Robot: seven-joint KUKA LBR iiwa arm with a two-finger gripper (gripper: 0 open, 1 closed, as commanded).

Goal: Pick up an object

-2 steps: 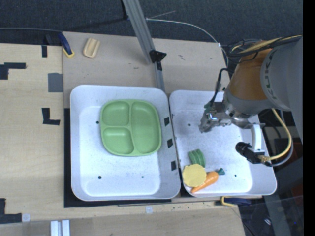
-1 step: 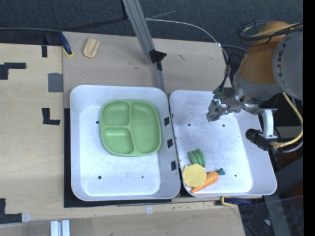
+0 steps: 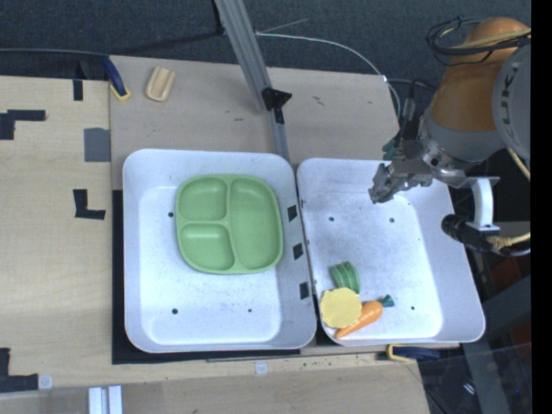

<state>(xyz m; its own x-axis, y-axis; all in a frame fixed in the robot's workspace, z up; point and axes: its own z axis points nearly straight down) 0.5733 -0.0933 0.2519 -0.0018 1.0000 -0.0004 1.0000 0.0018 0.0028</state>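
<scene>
In the right bin point(image 3: 431, 257), near its front left corner, lie three toy foods: a green piece point(image 3: 345, 276), a yellow round piece point(image 3: 340, 306) and an orange carrot point(image 3: 366, 314) touching the yellow piece. My gripper point(image 3: 381, 191) hangs over the back part of the right bin, well apart from these pieces, with nothing seen between its fingers. The arm comes in from the right.
The left bin point(image 3: 147, 257) holds a green divided plate point(image 3: 229, 223). A grey pole point(image 3: 246, 41) slants down to the gap between the bins at the back. A small tan object point(image 3: 159, 84) and a blue-yellow tool point(image 3: 116, 78) lie on the bench behind.
</scene>
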